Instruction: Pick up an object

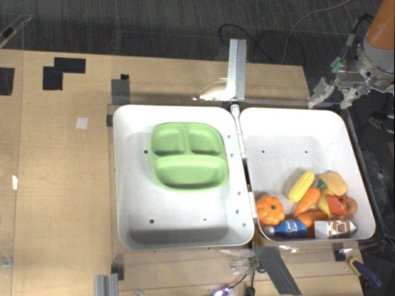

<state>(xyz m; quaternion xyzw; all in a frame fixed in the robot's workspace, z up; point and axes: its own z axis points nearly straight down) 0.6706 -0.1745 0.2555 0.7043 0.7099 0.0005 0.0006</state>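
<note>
A pile of toy food lies in the near right corner of the right bin (pixel 290 134). It holds an orange pumpkin (pixel 270 209), a yellow corn cob (pixel 302 185), an orange carrot (pixel 308 200), a blue bottle (pixel 290 229), a white carton (pixel 334 229), a tan piece (pixel 334 180) and a red piece (pixel 340 206). My gripper (pixel 331 97) hangs above the far right corner of that bin, well away from the pile. Its fingers are spread open with nothing between them.
The left bin (pixel 126 165) holds a green divided plate (pixel 187 155). A metal post (pixel 237 69) stands at the back between the bins. Cables trail over the dark floor behind the bench. The arm comes in at the upper right.
</note>
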